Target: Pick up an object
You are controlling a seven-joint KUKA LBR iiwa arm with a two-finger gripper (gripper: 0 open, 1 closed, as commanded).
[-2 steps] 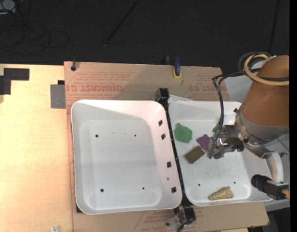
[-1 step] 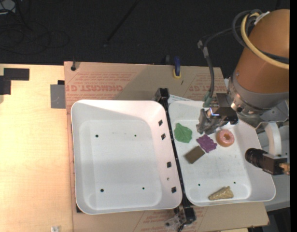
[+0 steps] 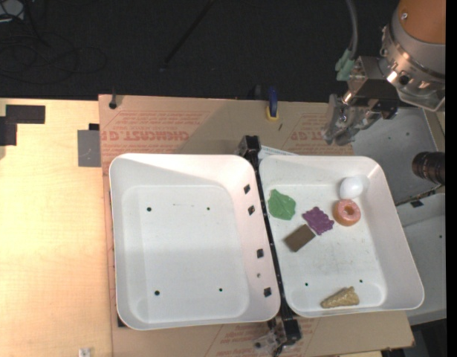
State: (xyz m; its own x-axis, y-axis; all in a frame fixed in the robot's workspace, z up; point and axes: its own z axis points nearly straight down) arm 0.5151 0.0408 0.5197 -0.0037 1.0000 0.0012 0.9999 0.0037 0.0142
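From my remote seat I see the gripper (image 3: 339, 129) hanging above the far rim of the right bin (image 3: 395, 222); whether it is open or closed I cannot tell. Nothing is held. In that bin lie a white ball (image 3: 351, 187), an orange ring (image 3: 347, 213), a purple piece (image 3: 317, 220), a brown block (image 3: 300, 238), a green lump (image 3: 282, 205) and a tan wedge (image 3: 340, 298). I judge the ball may roll away, and the clustered pieces may get nudged.

Smooth glossy white plastic bins (image 3: 187, 171), matt brown cardboard sheet (image 3: 183, 129) beneath, pale wood-grain benchtop (image 3: 46, 236), metal hand (image 3: 345, 125)
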